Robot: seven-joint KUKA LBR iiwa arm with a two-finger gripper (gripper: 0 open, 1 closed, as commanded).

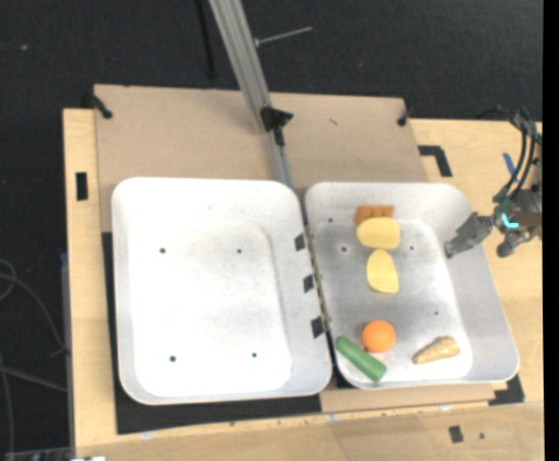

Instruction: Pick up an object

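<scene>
In the camera view, the gripper (473,233) hangs at the right rim of the right bin (481,296), reaching in from the right edge, and whether it is spread or pressed together cannot be told at this size and angle; nothing is visibly held. All the candidate objects lie to its left, inside that same bin. Nearest is the upper yellow piece (378,233), roughly level with the gripper and lying with its long axis across the bin, touching an orange-brown block (375,213) just behind it. Just below sits a second yellow piece (383,273), its long axis running up and down the picture. Farther toward the near rim are an orange ball (378,335), a green cylinder (360,359) slanting along the bin's lower left corner, and a tan wedge (437,351), which lies almost straight below the gripper, well apart from it. The left bin (203,286) lies beyond all of these. By my judgement, the shortest move is a leftward reach to the upper yellow piece, closing across its short width.
</scene>
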